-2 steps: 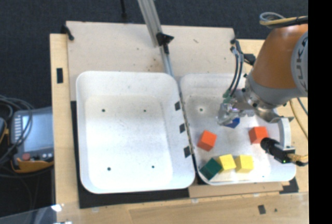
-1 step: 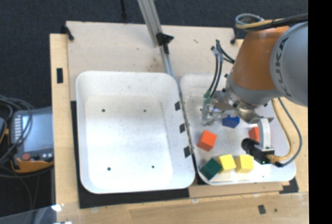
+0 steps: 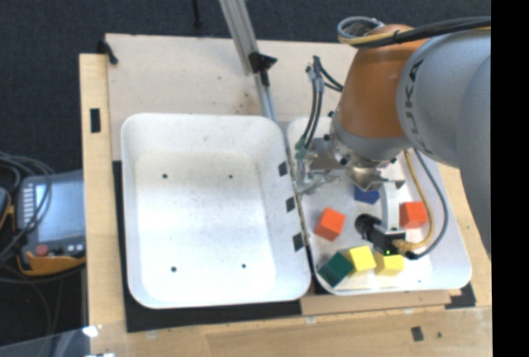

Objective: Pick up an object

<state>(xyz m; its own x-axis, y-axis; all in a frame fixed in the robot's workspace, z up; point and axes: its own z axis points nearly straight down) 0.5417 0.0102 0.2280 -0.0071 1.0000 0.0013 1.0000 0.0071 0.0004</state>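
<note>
My gripper (image 3: 364,179) hangs low over the back of the right bin (image 3: 450,264), mostly hidden under the orange wrist band. A blue block (image 3: 366,195) peeks out just beneath it; whether it is touched I cannot tell. In front lie an orange cube (image 3: 331,223), a red-orange block (image 3: 412,215), two yellow blocks (image 3: 362,258) (image 3: 391,265) and a dark green block (image 3: 335,268).
The left bin (image 3: 207,207) sits beside the right one, and their walls meet near the orange cube. A slanted aluminium post (image 3: 235,8) rises behind the bins. The grey arm covers the right bin's back right corner.
</note>
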